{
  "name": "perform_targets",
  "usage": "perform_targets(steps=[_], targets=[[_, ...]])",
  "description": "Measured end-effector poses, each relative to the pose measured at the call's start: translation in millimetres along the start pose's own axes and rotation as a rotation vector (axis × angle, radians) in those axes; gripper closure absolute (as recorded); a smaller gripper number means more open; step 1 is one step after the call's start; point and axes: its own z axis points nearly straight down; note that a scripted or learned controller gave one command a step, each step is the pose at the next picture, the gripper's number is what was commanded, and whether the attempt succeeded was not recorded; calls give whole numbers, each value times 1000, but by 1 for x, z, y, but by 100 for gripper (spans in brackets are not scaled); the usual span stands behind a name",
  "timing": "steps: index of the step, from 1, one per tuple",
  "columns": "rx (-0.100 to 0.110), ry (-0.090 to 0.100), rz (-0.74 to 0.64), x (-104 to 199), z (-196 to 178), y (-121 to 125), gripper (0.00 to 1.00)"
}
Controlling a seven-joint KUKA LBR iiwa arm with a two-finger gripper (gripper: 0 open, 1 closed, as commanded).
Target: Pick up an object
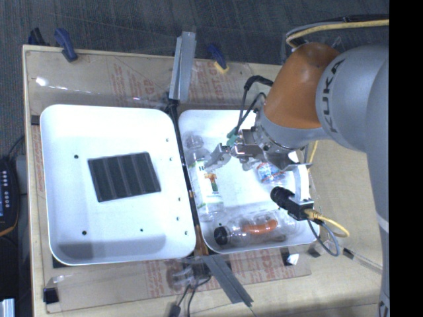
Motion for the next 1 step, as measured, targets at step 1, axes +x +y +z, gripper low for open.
perform_targets(steps=[1], targets=[[1,0,12,-23,92,27,0]])
